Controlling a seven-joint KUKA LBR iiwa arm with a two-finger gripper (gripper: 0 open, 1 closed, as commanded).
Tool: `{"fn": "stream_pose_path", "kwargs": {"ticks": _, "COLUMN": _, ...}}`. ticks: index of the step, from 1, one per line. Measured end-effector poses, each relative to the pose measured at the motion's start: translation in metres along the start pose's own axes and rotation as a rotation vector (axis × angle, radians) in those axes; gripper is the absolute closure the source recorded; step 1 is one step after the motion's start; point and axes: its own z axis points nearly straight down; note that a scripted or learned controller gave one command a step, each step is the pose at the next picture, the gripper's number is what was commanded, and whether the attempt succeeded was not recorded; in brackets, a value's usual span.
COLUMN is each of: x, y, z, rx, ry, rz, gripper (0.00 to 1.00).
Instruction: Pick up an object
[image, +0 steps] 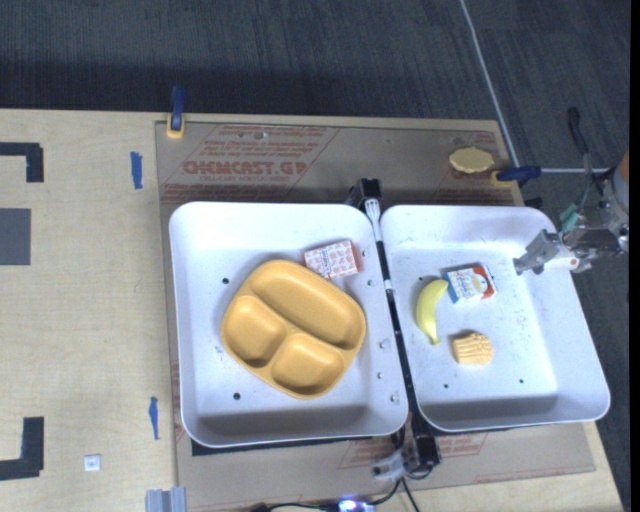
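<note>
right white bin (560, 400): smooth curved banana (430, 309), ridged yellow piece (472, 349), small glossy packet (468, 284). left white bin (200, 400): glossy yellow three-compartment tray (291, 327), printed carton (332, 259). tool (528, 262) at right bin's far right rim, holding nothing; spread cannot be told.

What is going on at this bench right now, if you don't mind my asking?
A robot arm is set to pick up an object from two white bins. Its gripper sits over the upper right edge of the right bin, above the objects and holding nothing. That bin contains a banana, a small carton and a yellow ridged piece. The left bin holds a yellow divided tray and a small box.
</note>
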Motion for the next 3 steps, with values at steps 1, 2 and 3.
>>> {"fn": "stream_pose_path", "kwargs": {"ticks": 1, "x": -0.005, "y": -0.011, "z": 0.113, "rx": -0.005, "ry": 0.008, "rz": -0.006, "gripper": 0.00}}
{"fn": "stream_pose_path", "kwargs": {"ticks": 2, "x": 0.032, "y": -0.059, "z": 0.124, "rx": -0.003, "ry": -0.001, "rz": 0.001, "gripper": 0.00}}
{"fn": "stream_pose_path", "kwargs": {"ticks": 3, "x": 0.111, "y": -0.094, "z": 0.124, "rx": -0.004, "ry": 0.001, "rz": -0.001, "gripper": 0.00}}
